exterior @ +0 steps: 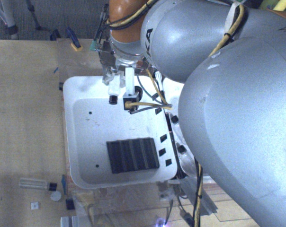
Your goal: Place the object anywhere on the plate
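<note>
A black ribbed rectangular slab (132,155) lies flat on the floor of the left white bin (79,126), near its front edge. My gripper (118,83) hangs over the bin's far rim, well behind the slab and apart from it. I see nothing held under it. The grey arm (228,93) hides the right bin and whatever lies there.
Three small black squares (163,151) sit along the left bin's right wall. Two dark specks (90,112) mark its floor. On the bench left of the bin lie a clear tube (34,183) and small bits. A blue-handled tool (74,40) lies beyond the bin.
</note>
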{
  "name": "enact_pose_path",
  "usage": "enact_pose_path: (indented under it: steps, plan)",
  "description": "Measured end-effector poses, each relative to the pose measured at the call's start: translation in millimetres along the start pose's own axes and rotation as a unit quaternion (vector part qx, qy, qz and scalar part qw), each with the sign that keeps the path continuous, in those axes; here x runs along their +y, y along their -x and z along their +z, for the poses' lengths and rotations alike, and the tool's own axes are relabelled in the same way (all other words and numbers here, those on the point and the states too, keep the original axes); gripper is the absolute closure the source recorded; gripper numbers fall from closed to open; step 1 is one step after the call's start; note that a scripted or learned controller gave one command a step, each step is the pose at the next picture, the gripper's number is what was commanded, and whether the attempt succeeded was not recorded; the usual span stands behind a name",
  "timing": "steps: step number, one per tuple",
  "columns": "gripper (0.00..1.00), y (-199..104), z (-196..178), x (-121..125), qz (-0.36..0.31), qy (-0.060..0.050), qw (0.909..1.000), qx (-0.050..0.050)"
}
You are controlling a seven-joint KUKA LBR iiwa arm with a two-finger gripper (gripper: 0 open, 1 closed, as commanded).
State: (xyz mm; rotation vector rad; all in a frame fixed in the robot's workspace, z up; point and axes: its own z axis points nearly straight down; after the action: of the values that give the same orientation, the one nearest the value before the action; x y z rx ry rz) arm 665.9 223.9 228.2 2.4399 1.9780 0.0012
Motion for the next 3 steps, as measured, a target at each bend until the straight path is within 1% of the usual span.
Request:
enact_pose_path:
  steps: [1,2,3]
  plan:
    - [1.00,-1,23,0,-0.366,-0.002,0.9305,0.000]
    - [1.00,23,10,-66,-0.519,-0.001,0.8550,0.001]
    - [1.00,35,-202,-50,-0.569,0.001,0.8220,0.000]
